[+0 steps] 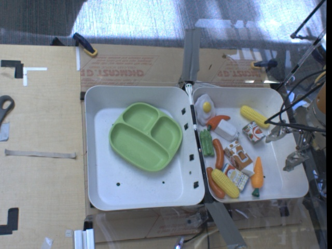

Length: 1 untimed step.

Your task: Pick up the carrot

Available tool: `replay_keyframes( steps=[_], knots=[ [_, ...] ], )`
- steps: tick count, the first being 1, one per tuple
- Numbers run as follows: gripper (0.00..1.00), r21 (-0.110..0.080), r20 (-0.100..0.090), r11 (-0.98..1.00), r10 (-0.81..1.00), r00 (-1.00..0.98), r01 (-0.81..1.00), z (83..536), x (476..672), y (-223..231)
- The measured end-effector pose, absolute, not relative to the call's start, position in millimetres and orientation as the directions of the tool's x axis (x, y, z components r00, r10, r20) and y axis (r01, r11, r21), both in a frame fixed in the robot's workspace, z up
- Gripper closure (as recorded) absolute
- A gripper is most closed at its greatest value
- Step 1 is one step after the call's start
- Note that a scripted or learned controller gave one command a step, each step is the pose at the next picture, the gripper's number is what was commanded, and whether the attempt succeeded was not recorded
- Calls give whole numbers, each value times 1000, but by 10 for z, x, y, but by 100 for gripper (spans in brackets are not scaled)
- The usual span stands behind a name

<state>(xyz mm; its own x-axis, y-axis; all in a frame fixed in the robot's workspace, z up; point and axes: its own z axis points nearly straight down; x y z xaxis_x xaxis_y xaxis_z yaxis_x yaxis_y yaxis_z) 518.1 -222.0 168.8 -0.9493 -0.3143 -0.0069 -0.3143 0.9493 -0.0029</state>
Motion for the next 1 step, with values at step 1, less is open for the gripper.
replay_keyframes(
  steps=[1],
  knots=[
    [0, -2, -3, 836, -549, -836, -549, 925, 4907, -2213]
  ],
)
